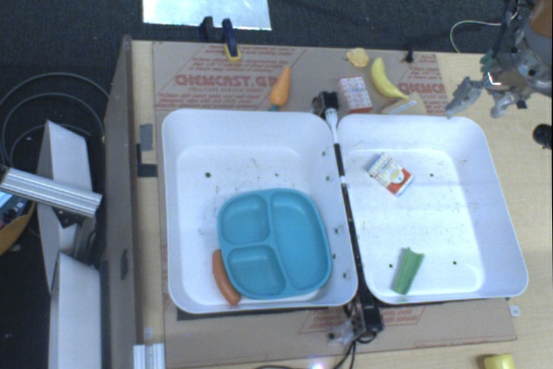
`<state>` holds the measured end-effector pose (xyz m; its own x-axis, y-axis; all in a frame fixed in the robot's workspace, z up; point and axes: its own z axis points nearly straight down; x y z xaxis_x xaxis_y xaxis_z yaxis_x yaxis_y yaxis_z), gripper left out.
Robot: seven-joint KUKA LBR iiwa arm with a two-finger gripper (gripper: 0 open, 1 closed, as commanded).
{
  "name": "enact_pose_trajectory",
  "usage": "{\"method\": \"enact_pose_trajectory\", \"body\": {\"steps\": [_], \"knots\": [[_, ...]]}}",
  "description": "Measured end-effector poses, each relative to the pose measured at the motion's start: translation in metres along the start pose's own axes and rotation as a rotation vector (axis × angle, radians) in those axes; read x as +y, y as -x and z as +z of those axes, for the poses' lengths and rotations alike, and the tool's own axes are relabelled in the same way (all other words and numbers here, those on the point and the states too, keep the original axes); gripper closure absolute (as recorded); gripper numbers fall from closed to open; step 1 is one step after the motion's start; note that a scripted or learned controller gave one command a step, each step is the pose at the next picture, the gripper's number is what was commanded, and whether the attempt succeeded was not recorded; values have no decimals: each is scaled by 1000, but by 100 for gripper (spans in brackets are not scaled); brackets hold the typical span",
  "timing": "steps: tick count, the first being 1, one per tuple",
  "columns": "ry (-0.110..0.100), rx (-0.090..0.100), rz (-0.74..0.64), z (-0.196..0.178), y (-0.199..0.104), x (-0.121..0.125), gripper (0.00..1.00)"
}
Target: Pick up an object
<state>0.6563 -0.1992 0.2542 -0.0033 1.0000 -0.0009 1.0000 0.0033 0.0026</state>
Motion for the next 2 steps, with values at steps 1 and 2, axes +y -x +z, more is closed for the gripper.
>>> {"method": "enact_pose_trajectory", "body": {"steps": [1,2], "knots": [[-5,2,-3,65,-23,1,0],[9,-3,-1,155,-42,-16,0]]}}
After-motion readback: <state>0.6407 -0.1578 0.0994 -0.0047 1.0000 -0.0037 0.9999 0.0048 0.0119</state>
